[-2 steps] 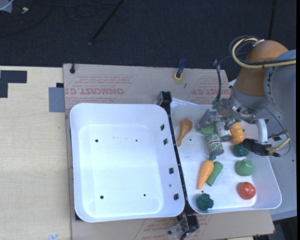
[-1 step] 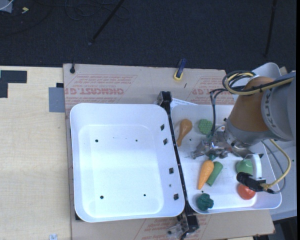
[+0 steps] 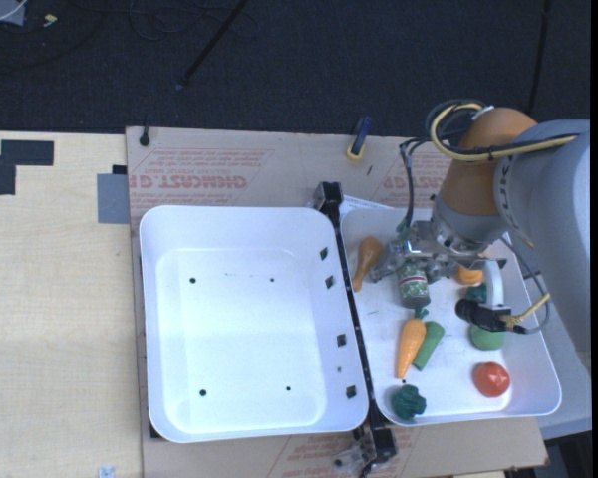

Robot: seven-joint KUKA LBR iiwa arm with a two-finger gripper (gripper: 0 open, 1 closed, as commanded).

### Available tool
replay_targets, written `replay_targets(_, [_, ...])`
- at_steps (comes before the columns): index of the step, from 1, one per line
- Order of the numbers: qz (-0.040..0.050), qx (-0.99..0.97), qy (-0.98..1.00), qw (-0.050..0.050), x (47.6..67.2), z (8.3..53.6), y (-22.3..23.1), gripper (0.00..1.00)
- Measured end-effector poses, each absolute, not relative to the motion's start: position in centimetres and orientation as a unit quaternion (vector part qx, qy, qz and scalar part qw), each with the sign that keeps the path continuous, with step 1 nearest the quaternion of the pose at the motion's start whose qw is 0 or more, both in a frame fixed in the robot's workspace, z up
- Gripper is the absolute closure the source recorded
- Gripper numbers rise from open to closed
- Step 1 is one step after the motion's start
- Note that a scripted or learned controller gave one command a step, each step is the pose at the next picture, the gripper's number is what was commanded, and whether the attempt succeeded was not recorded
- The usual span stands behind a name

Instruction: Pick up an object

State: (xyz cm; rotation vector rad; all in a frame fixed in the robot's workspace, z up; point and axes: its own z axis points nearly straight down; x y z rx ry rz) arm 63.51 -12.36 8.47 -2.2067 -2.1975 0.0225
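1 mirrored word on board (image 3: 204, 180): "CHEMCAST"

Orange carrot (image 3: 411, 345), tilted, right bin (image 3: 538, 401), touching green veg (image 3: 429, 345)

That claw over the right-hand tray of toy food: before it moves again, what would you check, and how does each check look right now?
1. Gripper is over the right bin: ok.
2. Something sits under it to grab; a small green and white can-like object lies right below: ok.
3. Object is actually between the fingers: cannot tell.
4. Neighbours leave room; the orange carrot and green piece lie just below the can: not ok, tight.
5. Red tomato and dark green broccoli are out of the way: ok.
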Motion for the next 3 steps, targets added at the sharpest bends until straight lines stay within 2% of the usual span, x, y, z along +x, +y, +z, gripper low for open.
replay_targets(1, [0.0005, -0.707, -0.707, 0.001, 64.4, 8.8, -14.5, 0.00])
replay_targets(2, [0.0089, -0.707, -0.707, -0.001, 64.1, 8.8, -10.2, 0.00])
replay_targets(3, [0.0107, -0.710, -0.705, -0.003, 64.0, 8.9, -9.7, 0.00])
